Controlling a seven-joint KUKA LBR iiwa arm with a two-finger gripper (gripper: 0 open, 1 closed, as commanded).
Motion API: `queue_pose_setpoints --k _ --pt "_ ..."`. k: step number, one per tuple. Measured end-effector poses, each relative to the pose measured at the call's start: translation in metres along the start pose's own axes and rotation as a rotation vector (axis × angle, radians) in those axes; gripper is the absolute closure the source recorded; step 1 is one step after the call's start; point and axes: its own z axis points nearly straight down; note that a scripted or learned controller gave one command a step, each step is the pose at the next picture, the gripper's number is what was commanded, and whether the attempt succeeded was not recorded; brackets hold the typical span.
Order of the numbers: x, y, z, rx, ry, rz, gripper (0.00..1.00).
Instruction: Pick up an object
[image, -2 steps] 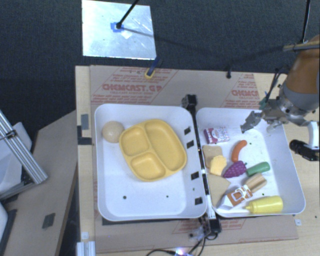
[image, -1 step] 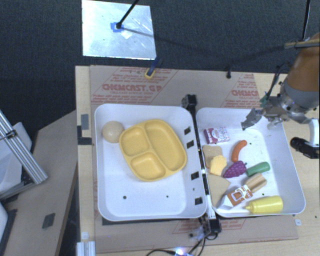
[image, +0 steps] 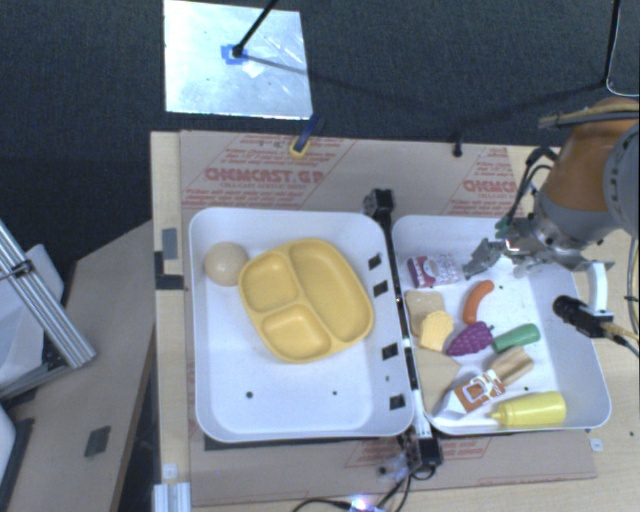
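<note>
My gripper (image: 503, 252) hangs over the back of the right bin (image: 590, 375), under the grey arm with its orange band (image: 588, 175). It is just above and right of a red-and-white packet (image: 432, 270), and an orange sausage (image: 478, 300) lies a little in front of it. Nothing shows in its grasp. Further forward in the same bin lie a tan slice (image: 424, 303), a yellow wedge (image: 437, 330), a purple piece (image: 470, 340), a green piece (image: 515, 337), a tan roll (image: 510, 365), an orange-and-white carton (image: 478, 390) and a yellow bottle (image: 530, 408).
The left bin (image: 220, 400) holds a yellow divided plate (image: 300, 298) and a beige ball (image: 226, 263) at its back left. A black divider (image: 395, 300) runs between the bins. A black part on a cable (image: 580, 315) reaches over the right bin's right side.
</note>
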Motion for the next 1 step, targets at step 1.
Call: queue_pose_setpoints --k 1 --pt "0.0080 -0.0002 0.0450 0.001 0.000 -0.002 0.00"
